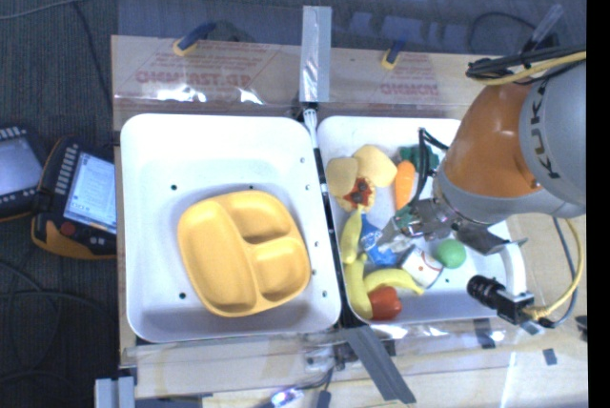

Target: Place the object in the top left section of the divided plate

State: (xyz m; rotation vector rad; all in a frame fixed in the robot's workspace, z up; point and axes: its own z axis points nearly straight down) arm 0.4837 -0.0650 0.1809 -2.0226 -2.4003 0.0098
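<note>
The arm point(505, 149), grey with an orange band, is reaching in from the right and hanging over the right bin point(329, 134). Its gripper point(412, 227) is sitting low among the cluttered items there; whether it is spread or closed, and whether it has hold of anything, cannot be told from this angle.

The yellow divided plate point(243, 249) is lying in the left bin point(152, 158), tilted slightly, with one long compartment and two smaller ones; nothing is resting in any of them.

The objects are all lying in the right bin: a yellow pepper-like piece with a red patch point(357, 175), an orange carrot point(405, 182), a banana point(355, 263) along the left wall, a red item point(384, 302) at the near edge, a green round piece point(451, 255) and a blue-and-white item point(381, 249) just beside the gripper.
</note>
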